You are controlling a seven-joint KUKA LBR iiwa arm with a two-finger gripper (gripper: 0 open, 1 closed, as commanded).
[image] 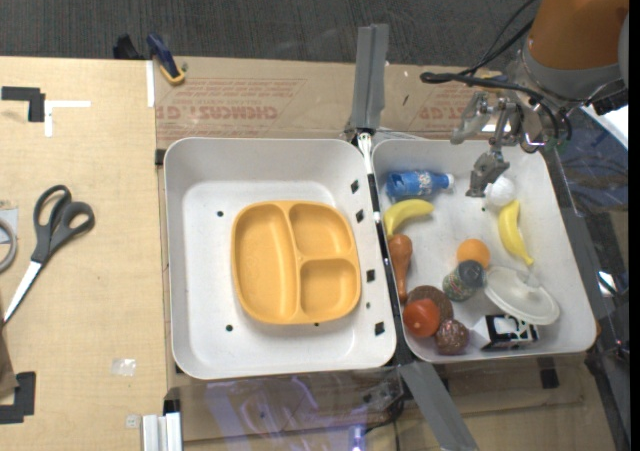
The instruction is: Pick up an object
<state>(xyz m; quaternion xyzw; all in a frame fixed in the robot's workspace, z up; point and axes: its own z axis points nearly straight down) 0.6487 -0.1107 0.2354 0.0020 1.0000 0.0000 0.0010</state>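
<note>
Far left of frame: scissors [50,224] on the bench. Left bin [190,339] holds a yellow tray [296,261], centre frame. Right bin [560,209] has the clutter: blue bottle [418,182], banana [408,212] under it, carrot [400,259], tomato [422,318] low.

My gripper [488,177] hangs at upper right, over the back of the right bin. Can't tell my jaw opening from here; nothing visibly held.

Closest target: white ball [499,190], just below-right of my tips. Second banana [514,231] lies further down, long axis running top-to-bottom. I'd go for the ball: short drop, slight shift right.

Right bin [560,339] crowded — left bin [200,339] rim margins open.
</note>
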